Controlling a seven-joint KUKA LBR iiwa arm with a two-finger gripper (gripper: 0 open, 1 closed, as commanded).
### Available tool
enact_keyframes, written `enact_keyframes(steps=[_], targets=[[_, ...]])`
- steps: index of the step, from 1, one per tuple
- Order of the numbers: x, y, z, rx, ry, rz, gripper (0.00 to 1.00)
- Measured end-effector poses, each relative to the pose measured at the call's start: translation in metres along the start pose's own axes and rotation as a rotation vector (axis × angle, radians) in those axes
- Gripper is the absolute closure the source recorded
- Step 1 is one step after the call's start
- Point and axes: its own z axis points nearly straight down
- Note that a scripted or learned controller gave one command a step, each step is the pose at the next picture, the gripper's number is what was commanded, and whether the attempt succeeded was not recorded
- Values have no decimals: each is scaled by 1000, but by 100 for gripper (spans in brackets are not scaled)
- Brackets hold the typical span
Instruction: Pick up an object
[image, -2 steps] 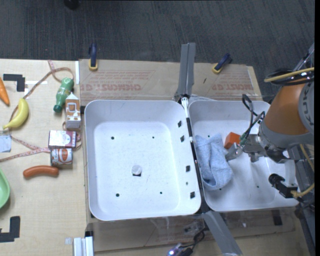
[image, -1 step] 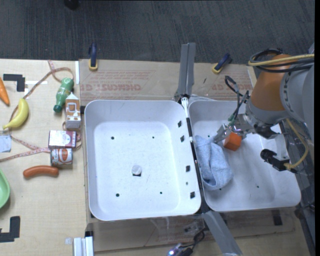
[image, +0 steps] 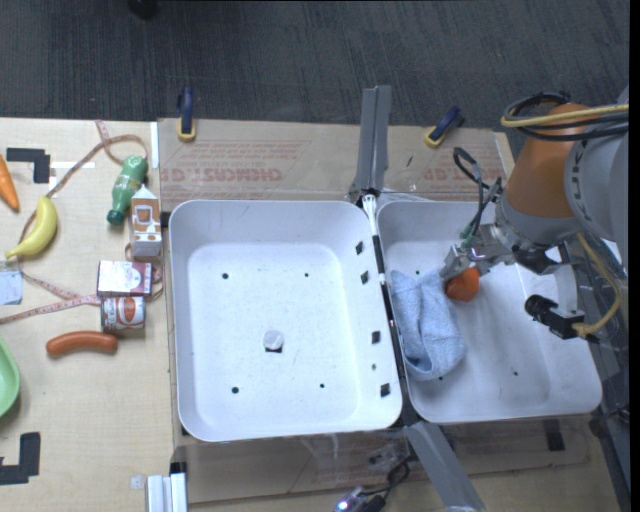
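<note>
Nearest us, the left bin (image: 200, 400) holds a small pale disc (image: 273, 342). In the right bin (image: 520, 395) we see a crumpled blue cloth (image: 425, 320), and just beside it the pincer (image: 464, 272) closes on an orange ball (image: 462, 286).

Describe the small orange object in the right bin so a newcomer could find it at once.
Start at the right bin, the one the arm reaches into. Near its upper left, just right of the crumpled blue cloth, sits a small round orange object at the gripper. It is the bin's one orange item.
</note>
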Motion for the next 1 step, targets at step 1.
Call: enact_keyframes(steps=[1], targets=[[45,0,-89,4,2,-74,100]])
